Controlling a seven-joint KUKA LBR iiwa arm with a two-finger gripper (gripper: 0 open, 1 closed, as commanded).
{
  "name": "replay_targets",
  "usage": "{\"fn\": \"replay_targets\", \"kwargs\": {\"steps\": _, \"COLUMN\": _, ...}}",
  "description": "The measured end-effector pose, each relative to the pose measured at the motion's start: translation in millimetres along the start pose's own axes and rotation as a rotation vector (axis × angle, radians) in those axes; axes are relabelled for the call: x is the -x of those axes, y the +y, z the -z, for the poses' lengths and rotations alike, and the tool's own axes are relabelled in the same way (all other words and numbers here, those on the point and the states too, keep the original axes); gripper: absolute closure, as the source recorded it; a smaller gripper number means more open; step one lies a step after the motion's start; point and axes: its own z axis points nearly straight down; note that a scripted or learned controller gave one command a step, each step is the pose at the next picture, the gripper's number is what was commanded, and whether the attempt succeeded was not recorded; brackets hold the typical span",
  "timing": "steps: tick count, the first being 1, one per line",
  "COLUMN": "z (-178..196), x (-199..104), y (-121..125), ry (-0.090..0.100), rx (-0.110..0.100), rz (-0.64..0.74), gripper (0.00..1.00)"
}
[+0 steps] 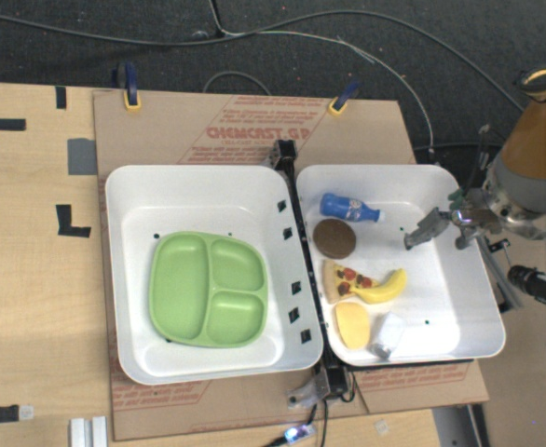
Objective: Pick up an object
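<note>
The right bin [441, 343] holds a blue bottle [349, 209] lying on its side, a brown round cookie-like disc [334, 238], a pizza slice [345, 278], a banana [382, 288], a yellow block [352, 324] and a small clear-grey item [385, 338]. My gripper [443, 228] hangs over the right part of this bin, to the right of the bottle and disc. Its fingers [423, 230] are spread apart, with nothing between them. The arm's orange band [526, 142] shows at the right edge.
The left bin [124, 203] holds a green divided plate [208, 288]. Both bins rest on a cardboard sheet [245, 124] clamped at its far edge. Cables run across the dark floor behind the bench.
</note>
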Motion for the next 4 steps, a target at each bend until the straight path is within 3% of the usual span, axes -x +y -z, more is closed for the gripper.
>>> {"fn": "replay_targets", "kwargs": {"steps": 2, "z": -98.3, "x": -3.4, "y": -11.0, "ry": 0.000, "rx": -0.004, "rz": -0.001, "gripper": 0.00}}
{"fn": "replay_targets", "kwargs": {"steps": 3, "z": -126.5, "x": -3.1, "y": -10.5, "ry": -0.001, "rx": 0.001, "rz": -0.001, "gripper": 0.00}}
{"fn": "replay_targets", "kwargs": {"steps": 4, "z": -114.8, "x": -3.1, "y": -9.4, "ry": -0.003, "rx": 0.006, "rz": 0.000, "gripper": 1.00}}
